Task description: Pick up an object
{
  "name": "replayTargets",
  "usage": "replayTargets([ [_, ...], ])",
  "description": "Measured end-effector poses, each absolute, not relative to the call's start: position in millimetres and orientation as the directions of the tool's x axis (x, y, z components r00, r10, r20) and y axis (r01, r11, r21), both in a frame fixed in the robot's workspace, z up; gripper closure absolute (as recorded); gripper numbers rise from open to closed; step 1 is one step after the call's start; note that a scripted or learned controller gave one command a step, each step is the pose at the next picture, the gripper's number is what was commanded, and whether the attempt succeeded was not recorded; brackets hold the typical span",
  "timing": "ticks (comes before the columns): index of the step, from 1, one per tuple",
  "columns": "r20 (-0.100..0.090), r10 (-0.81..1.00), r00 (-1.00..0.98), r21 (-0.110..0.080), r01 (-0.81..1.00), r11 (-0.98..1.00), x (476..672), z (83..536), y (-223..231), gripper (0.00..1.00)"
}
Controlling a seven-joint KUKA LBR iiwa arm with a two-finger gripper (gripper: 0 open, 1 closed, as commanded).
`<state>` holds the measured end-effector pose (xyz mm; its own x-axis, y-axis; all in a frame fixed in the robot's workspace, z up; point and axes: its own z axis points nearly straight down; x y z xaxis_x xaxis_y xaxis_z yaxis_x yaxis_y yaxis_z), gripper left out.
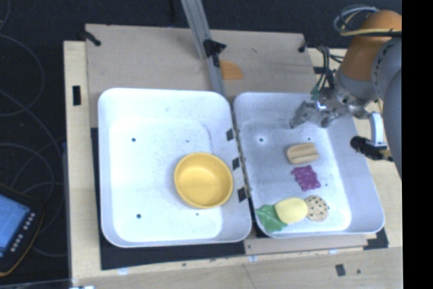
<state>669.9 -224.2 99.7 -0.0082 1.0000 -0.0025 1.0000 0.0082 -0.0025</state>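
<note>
My gripper (312, 116) hangs over the back of the right bin (358, 199), its fingers spread open with nothing between them. Just in front of it lies a tan bread roll (302, 153). Further forward sit a purple grape bunch (306, 177), a round cookie (316, 208), a yellow lemon-like piece (291, 210) and a green leaf (268, 216). A yellow bowl (202, 180) rests in the left bin (135, 118).
A slanted metal pole (193, 7) rises behind the bins. An orange tag (231, 70) lies on the bench behind them. The arm's grey body and orange band (371, 34) stand at the right. A tablet (13, 223) sits off the bench at the lower left.
</note>
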Motion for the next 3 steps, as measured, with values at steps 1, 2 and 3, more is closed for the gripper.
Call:
replayTargets([
  [1,-0.008,1.0,-0.012,0.004,1.0,0.012,671.7,114,-226,1.0],
  [2,-0.002,1.0,-0.004,0.007,1.0,0.004,677.6,160,-226,1.0],
  [3,-0.002,1.0,-0.006,0.007,1.0,0.006,678.8,207,-221,1.0],
])
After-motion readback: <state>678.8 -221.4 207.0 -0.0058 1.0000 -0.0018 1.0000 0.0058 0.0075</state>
